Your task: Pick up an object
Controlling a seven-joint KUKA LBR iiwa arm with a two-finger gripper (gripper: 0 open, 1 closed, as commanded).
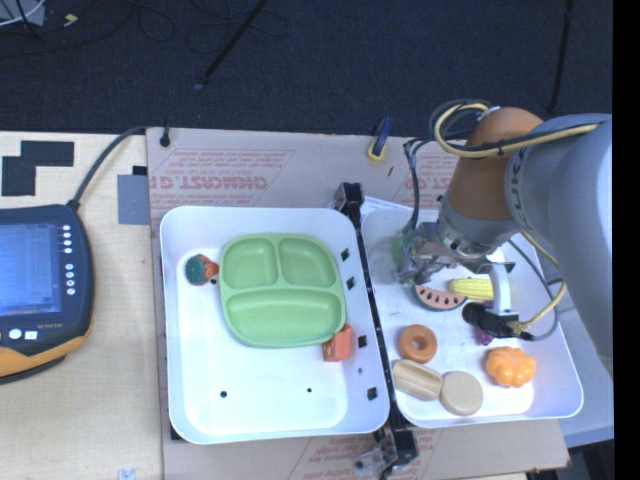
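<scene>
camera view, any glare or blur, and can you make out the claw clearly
Camera view: even lighting, soft shadows under the green tray; the left white bin is bright but not washed out; mild softness throughout; the claw sits in a dark cluttered patch near the watermelon slice, too murky to read.

The arm (570, 183) is seen entering from the 3 o'clock side of the camera view, its broad grey link filling the upper right. An orange band (495, 163) is carried above the wrist, toward 1 o'clock from the picture's centre. From there the wrist is bent downward and toward 9 o'clock, and the tool (418, 266) is lowered at roughly 3 o'clock from centre. Cables (yellow and black) are looped over the wrist and trailed along its 4 o'clock side. The tool is viewed from above.
</scene>
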